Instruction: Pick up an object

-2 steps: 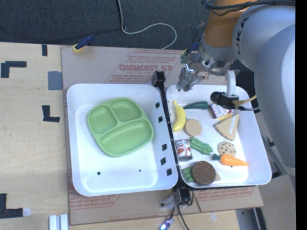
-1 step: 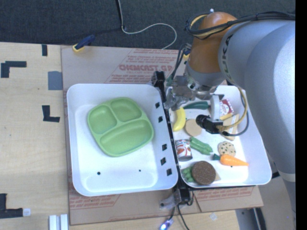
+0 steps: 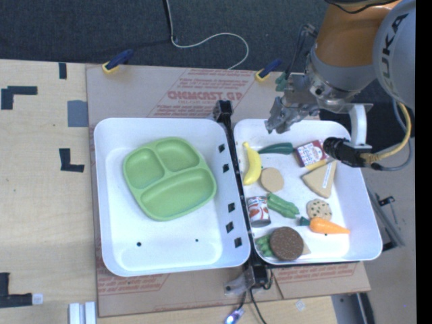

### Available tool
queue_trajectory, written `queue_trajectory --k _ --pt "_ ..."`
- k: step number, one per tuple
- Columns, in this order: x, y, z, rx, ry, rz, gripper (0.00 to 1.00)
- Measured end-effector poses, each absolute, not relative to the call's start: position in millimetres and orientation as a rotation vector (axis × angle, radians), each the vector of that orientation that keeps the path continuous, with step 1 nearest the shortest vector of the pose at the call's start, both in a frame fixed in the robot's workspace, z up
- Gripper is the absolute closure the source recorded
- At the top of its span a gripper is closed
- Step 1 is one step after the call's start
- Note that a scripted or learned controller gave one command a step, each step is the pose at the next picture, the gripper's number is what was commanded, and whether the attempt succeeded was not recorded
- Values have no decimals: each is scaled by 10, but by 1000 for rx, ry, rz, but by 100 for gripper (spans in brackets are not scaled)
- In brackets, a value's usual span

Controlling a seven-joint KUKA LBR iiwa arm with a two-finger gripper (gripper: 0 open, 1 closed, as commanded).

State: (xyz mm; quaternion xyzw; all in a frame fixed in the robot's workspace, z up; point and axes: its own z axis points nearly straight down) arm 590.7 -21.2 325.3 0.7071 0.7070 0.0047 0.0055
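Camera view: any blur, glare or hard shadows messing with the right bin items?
Camera view: even, soft lighting, no hard shadows; the white right bin runs bright but not blown out; banana and carrot read sharp; the claw looks slightly soft and dark against the bin rim.

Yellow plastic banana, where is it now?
The yellow plastic banana lies in the right white bin near its left wall, beside the round tan cookie.

Wooden bench (image 3: 40, 181) with cardboard sheet (image 3: 196, 93), two white bins (image 3: 108, 201) atop.
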Motion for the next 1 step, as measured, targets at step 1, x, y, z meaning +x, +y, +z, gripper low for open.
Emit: queue_trajectory --k 1 --pt "5805 334 3737 2213 2228 5 100"
